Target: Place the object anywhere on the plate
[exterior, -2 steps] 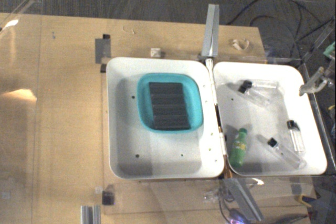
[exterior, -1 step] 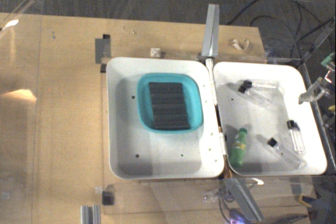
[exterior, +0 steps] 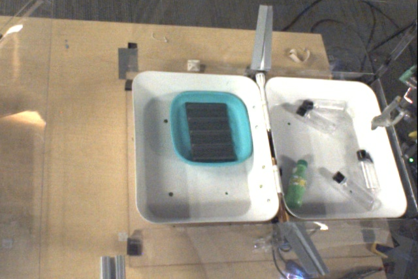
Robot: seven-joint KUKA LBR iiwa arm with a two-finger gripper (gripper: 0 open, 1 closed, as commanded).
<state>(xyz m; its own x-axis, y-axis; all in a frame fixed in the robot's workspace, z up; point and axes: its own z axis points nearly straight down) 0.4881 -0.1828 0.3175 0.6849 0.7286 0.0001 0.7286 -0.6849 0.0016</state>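
No readable labels anywhere. Teal plate (exterior: 211, 128) with a dark ribbed insert sits in the left bin (exterior: 150, 199). Right of the plate, in the right bin (exterior: 385, 202): green bottle (exterior: 298, 183) against the divider wall, plus three clear black-capped vials (exterior: 321, 112) (exterior: 366, 168) (exterior: 353, 187) further right. Can't tell the hand's state or the arm's pose. All on the table (exterior: 65, 140).

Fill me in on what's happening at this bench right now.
Nothing is being handled at this moment. The left bin holds a teal plate with a dark ribbed block lying on it. The right bin holds a small green bottle near its left wall and three clear vials with black caps scattered about. None of those items is on the plate yet, so the placing looks still to be done.
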